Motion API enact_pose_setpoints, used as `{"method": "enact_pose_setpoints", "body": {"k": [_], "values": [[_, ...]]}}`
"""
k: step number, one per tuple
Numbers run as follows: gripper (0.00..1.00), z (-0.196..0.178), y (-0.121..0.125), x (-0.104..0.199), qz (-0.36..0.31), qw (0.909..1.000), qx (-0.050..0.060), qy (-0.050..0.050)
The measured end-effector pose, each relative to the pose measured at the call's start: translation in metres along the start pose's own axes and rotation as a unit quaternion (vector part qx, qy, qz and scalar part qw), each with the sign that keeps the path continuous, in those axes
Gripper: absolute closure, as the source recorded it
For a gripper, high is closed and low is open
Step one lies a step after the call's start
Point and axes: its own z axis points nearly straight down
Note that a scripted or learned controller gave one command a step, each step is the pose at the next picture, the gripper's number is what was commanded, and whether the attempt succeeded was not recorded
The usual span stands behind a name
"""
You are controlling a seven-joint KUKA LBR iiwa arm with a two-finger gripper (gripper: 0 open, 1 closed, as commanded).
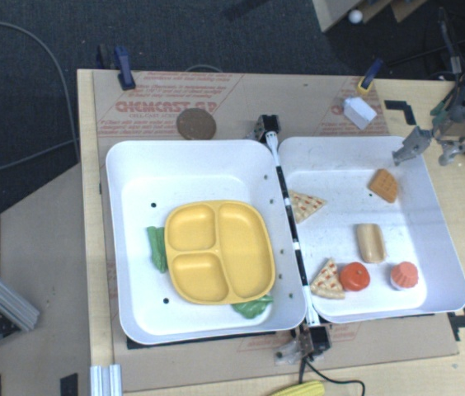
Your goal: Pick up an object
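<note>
I've got the gripper [427, 145] up at the right bin's [430, 299] far right corner, fingers spread apart and holding nothing, the waffle piece [384, 185] lying just below-left of it on the white floor. Left bin [129, 221] carries the yellow divided plate [219, 250]; both sit on a cardboard-covered bench [216, 97] over dark carpet [26, 81].
</note>
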Motion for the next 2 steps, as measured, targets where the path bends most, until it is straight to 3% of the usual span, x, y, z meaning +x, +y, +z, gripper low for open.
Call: {"method": "enact_pose_setpoints", "body": {"k": [1,2], "values": [[0.00,0.066,-0.037,-0.001,0.000,1.0000,0.000,0.000],[0.00,0.134,-0.080,0.029,0.000,1.0000,-0.004,-0.002]]}}
